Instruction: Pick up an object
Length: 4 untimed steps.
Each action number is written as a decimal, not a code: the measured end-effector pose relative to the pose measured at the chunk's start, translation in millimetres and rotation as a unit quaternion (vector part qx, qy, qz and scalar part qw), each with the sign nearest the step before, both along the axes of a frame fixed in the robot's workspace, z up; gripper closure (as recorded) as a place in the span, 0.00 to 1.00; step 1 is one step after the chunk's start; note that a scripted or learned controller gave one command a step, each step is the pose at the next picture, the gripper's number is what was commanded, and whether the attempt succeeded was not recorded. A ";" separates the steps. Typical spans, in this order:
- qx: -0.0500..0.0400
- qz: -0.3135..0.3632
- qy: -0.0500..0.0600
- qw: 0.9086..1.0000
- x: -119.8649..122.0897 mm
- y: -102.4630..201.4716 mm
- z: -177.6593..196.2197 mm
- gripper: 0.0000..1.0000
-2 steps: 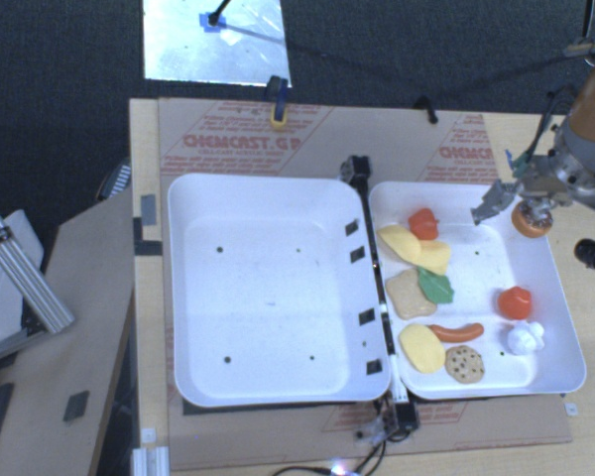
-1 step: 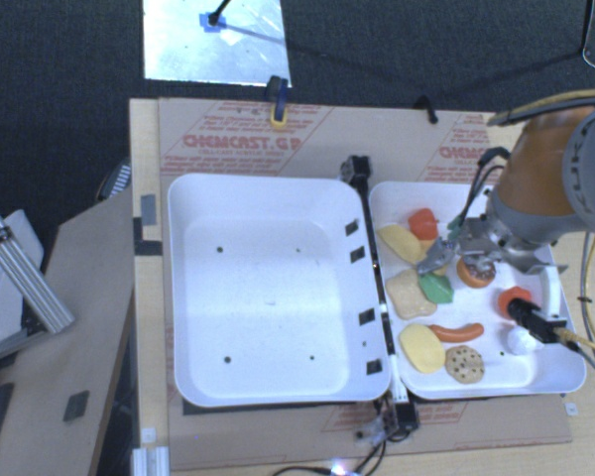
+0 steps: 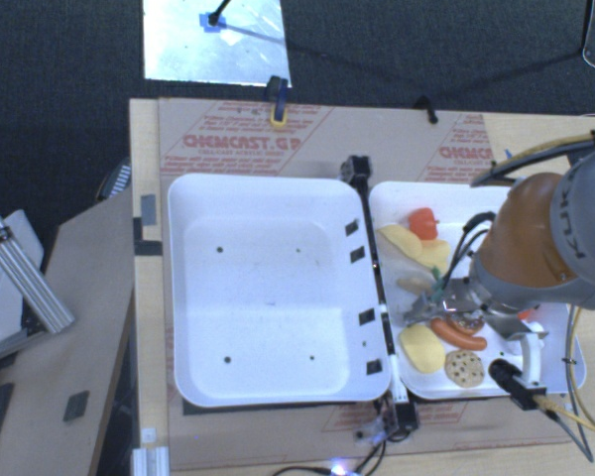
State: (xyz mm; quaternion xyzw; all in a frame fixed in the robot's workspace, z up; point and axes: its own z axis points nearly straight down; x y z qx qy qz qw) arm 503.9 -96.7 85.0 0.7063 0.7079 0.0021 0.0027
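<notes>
The right bin holds toy food: a red-orange piece, a pale yellow banana-like piece, a yellow lump, a sausage and a round speckled cookie. My gripper reaches down from the grey and orange arm into the middle of this bin, just above the sausage and the yellow lump. Its metal fingers point left, low over the bin floor. Nothing is seen held between them.
The left bin lies beside the right one, with a black clip-lined divider between them. A shiny metal sheet lies at the back. Cables run by the right bin's front corner.
</notes>
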 end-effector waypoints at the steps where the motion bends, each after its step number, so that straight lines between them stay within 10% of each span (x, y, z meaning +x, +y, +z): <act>1: -0.004 -0.001 -0.005 1.000 4.4 -4.6 14.7 1.00; 2: 0.001 0.007 -0.006 1.000 119.1 90.1 105.9 1.00; 3: 0.000 -0.001 0.003 1.000 93.7 57.8 99.2 1.00; 4: 0.002 0.004 0.005 1.000 53.8 127.5 98.9 1.00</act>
